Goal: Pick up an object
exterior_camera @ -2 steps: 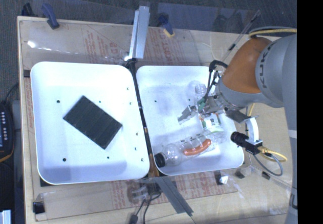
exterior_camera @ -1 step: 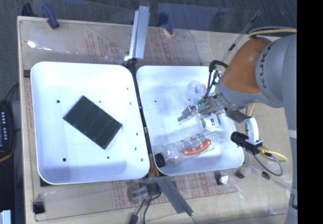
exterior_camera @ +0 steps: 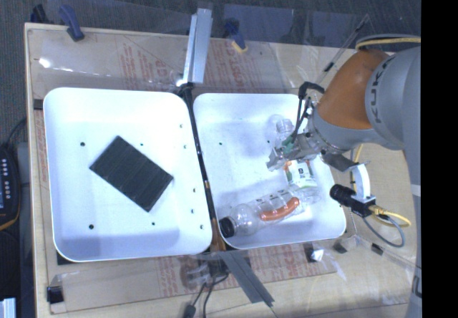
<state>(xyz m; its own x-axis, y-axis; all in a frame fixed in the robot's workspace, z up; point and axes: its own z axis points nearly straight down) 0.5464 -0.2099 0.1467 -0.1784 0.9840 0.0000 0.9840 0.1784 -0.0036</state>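
My gripper (exterior_camera: 285, 154) hangs low over the right bin (exterior_camera: 222, 116), at its right-hand side. Just below it lies a small white pack with a green and orange label (exterior_camera: 303, 173), touching or nearly touching the gripper. A clear, crumpled plastic piece (exterior_camera: 279, 125) lies just above the gripper. Along the bin's front wall lies a clear bottle with a black cap (exterior_camera: 245, 219). An orange curved piece (exterior_camera: 280, 210) rests against it. I see nothing lifted off the bin floor.
A dark flat rectangular slab (exterior_camera: 131, 172) lies slantwise in the middle of the left bin (exterior_camera: 64, 109). A metal bar (exterior_camera: 196, 44) stands behind the seam between the bins. The arm's orange band (exterior_camera: 347, 91) overhangs the right bin's far right corner.
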